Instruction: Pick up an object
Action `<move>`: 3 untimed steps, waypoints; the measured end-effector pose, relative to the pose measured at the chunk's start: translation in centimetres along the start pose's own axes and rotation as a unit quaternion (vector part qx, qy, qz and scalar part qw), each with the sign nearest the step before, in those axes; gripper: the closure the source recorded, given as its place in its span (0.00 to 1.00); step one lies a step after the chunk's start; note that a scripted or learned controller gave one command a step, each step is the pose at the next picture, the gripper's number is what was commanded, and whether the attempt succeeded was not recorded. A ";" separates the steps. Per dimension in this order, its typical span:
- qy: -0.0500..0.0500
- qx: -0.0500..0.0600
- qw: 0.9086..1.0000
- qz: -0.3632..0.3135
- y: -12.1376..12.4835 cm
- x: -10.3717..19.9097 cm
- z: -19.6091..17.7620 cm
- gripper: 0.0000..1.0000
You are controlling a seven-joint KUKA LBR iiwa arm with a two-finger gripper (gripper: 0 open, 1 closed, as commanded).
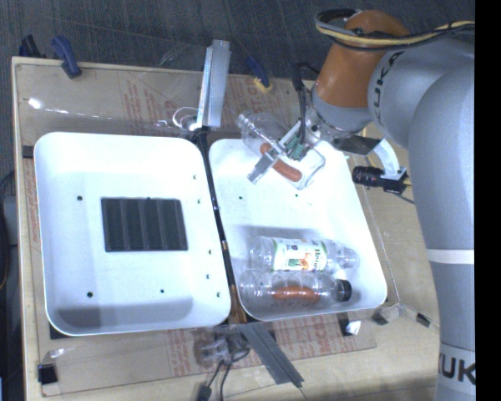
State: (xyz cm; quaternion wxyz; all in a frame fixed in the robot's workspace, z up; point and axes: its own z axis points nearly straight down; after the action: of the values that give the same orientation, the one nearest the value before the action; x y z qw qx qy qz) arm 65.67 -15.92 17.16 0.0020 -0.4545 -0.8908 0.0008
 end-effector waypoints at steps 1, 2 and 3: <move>-0.002 -0.001 0.999 0.038 -2.7 -3.9 0.5 0.00; -0.002 -0.001 1.000 0.018 -2.8 -4.0 -2.3 0.00; -0.001 -0.001 1.000 -0.011 -6.9 1.6 8.0 0.00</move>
State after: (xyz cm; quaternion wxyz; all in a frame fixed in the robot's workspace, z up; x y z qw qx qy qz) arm 59.10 -18.69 9.14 0.0010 -0.4442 -0.8959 0.0005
